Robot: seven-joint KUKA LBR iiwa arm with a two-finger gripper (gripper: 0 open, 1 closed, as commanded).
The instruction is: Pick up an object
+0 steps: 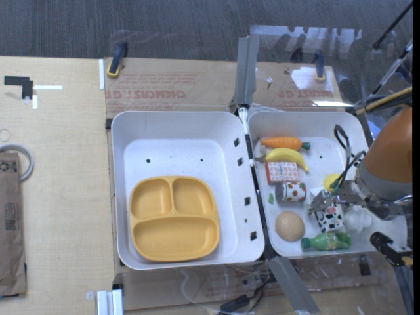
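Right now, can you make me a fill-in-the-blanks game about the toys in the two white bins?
1. The yellow divided plate lies in the ____ bin.
2. The banana lies just below the orange ____.
3. The green bottle lies on its ____ near the front rim of the right bin.
4. The plate has ____ compartments.

Missing words: left; carrot; side; three
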